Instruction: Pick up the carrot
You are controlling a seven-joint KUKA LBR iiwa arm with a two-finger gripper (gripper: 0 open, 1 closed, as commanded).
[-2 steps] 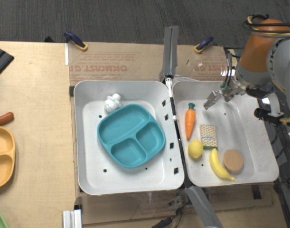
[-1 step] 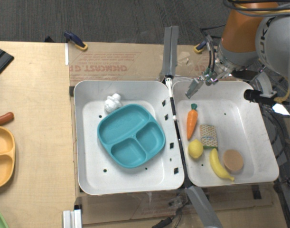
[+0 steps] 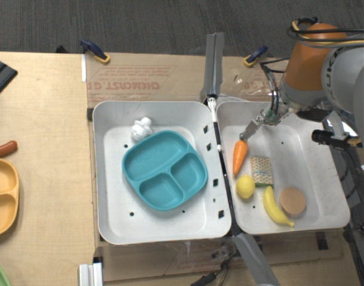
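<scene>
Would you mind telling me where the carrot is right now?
The carrot lies in the right bin, near its left wall, just above the lemon and below the gripper.

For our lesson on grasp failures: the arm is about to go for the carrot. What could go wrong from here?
1. The carrot lies close to the right bin's left wall, so a finger might hit it.
2. The lemon touches the carrot's tip and the sponge lies alongside; either could be nudged or grabbed instead.
</scene>
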